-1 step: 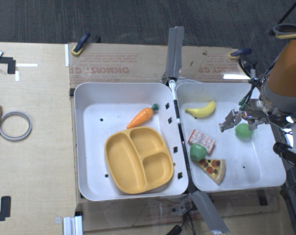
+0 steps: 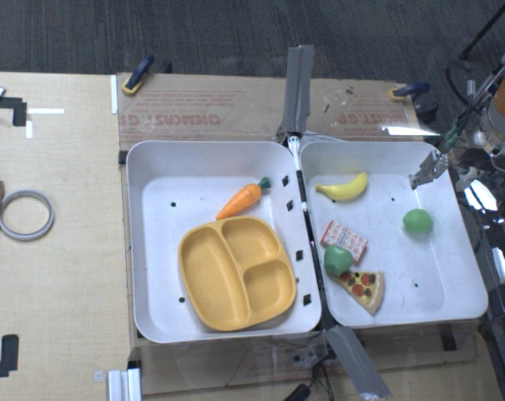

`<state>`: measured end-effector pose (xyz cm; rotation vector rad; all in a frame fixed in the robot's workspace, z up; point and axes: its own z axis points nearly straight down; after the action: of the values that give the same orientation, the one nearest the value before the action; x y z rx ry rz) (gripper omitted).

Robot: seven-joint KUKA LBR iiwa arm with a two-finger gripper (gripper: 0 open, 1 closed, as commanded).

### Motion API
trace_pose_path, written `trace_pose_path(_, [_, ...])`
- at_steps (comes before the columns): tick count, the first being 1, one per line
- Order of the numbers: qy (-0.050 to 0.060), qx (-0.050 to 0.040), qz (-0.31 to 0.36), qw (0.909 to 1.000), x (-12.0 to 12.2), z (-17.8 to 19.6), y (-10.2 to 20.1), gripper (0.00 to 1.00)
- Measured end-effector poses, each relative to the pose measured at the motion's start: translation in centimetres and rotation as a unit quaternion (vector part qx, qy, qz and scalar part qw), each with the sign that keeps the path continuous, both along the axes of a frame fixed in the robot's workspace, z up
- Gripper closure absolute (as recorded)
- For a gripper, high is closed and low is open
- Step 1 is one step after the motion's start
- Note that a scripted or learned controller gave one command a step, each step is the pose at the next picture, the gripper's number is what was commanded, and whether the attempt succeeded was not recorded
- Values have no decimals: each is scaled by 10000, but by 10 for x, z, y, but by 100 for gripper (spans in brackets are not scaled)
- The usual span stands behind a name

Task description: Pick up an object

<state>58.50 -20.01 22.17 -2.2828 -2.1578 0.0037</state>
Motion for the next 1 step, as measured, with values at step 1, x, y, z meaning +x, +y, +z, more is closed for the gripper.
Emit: trace_pose_path(1, [-10, -1, -42, 10000, -1, 13, -10, 0])
